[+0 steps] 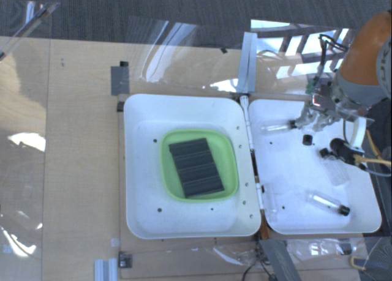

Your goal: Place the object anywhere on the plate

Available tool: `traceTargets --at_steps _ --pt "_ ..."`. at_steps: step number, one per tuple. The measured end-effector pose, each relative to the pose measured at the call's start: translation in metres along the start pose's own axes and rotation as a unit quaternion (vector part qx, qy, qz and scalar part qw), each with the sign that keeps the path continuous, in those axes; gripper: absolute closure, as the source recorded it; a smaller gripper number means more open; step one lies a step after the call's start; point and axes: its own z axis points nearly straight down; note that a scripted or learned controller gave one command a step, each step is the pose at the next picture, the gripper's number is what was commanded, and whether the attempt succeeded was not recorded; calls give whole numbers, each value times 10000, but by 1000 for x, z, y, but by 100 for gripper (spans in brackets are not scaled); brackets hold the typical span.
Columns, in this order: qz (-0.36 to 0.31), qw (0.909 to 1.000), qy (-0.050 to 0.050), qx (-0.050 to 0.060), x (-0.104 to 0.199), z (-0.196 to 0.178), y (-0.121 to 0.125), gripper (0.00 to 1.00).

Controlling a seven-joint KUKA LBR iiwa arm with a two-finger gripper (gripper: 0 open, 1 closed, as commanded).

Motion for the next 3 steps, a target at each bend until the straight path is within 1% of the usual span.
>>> traceTargets --at_steps 1,2,3 --pt "0 10000 0 -1 0 0 0 0" --pt "862 9963 -4 -4 -55 -73 -65 0" --pt "830 9965 -5 -2 -80 -100 -101 0"
